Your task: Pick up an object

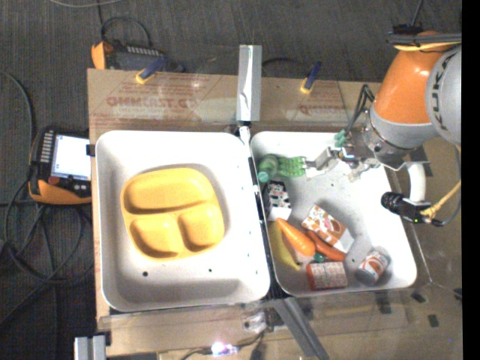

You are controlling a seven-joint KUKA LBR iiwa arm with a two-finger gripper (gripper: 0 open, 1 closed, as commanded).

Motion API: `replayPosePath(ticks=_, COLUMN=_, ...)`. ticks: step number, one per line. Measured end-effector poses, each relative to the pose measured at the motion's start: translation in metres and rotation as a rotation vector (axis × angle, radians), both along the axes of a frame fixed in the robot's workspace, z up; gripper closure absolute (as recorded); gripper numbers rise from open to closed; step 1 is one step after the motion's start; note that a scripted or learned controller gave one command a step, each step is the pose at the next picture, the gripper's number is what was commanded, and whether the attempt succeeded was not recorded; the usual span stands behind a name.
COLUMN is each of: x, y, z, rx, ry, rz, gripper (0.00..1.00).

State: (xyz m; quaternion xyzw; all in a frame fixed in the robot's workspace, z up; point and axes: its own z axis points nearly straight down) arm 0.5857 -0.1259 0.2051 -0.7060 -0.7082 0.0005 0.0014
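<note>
The right bin [397, 231] holds several objects. A green bottle [279, 167] lies at its back left, and below it sits a small black-and-white box [277, 195]. An orange carrot [297, 237] rests beside a yellow banana [283, 252]. A small juice carton [324, 223] sits mid-bin, with a red can [326, 275] and a silver can [373, 265] near the front wall. My gripper [330, 158] hangs low over the back of this bin, its tip right beside the bottle's right end. Whether it touches the bottle is unclear.
The left bin [112, 268] holds a yellow divided tray [174, 210]. A raised divider [259, 208] separates the two bins. The grey arm with its orange band [411, 85] reaches in over the right bin's back right corner. A handheld device [64, 167] lies on the floor at left.
</note>
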Motion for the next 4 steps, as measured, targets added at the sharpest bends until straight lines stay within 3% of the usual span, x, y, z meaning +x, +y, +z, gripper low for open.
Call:
replayPosePath(ticks=1, x=-0.024, y=-0.022, z=-0.116, rx=-0.003, ry=-0.011, rz=0.075, gripper=0.0)
replayPosePath(ticks=2, x=-0.045, y=-0.015, z=-0.115, rx=-0.004, ry=-0.02, rz=-0.066, gripper=0.0)
replayPosePath(ticks=3, x=-0.044, y=-0.017, z=-0.105, rx=-0.007, ry=-0.022, rz=-0.066, gripper=1.0)
replayPosePath(ticks=4, x=-0.036, y=0.015, z=-0.113, rx=-0.011, ry=-0.017, rz=0.08, gripper=1.0)
